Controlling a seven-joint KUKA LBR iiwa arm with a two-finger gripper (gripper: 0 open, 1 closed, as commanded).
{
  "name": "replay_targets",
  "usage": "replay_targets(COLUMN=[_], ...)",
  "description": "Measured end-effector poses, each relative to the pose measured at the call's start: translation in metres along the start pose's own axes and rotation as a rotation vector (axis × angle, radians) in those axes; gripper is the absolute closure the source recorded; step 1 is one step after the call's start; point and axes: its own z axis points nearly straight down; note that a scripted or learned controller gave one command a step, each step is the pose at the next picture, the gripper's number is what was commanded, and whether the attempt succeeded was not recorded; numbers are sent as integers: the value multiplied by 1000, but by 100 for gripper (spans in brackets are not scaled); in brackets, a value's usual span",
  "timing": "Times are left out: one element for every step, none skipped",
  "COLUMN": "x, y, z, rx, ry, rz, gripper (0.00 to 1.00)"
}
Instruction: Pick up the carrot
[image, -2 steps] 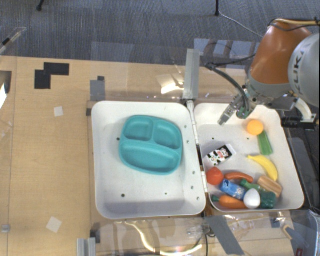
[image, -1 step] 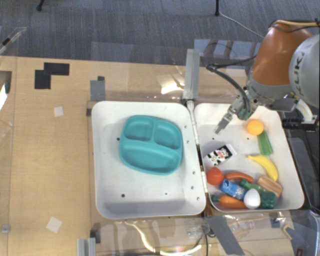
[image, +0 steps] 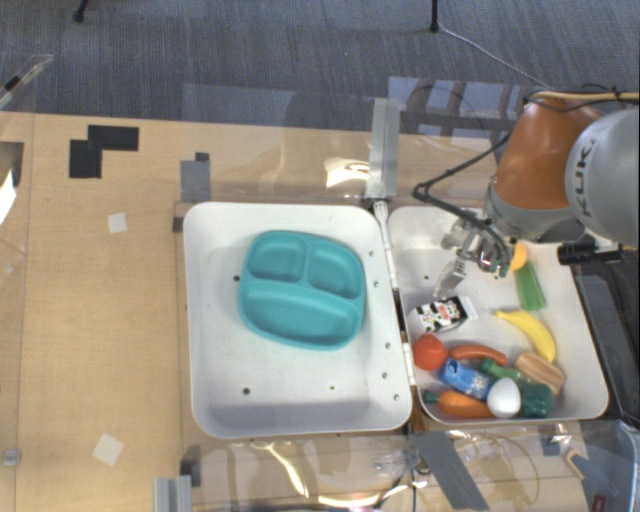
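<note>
While the arm (image: 560, 160) reaches in over the right bin (image: 420, 235), its fingers (image: 452, 278) hang above bare white floor near the bin's middle, just above a small black-and-white packet (image: 441, 314). They grip nothing; how far apart they stand I cannot tell. The carrot (image: 460, 404) lies at the near edge, beside a white egg (image: 503, 397), well apart from the fingers.
</note>
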Motion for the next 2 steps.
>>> replay_targets(x=[-44,-50], y=[-46,-73], z=[-79,22], rx=[4,9], ry=[-2,22], rz=[-93,19], gripper=[0,0])
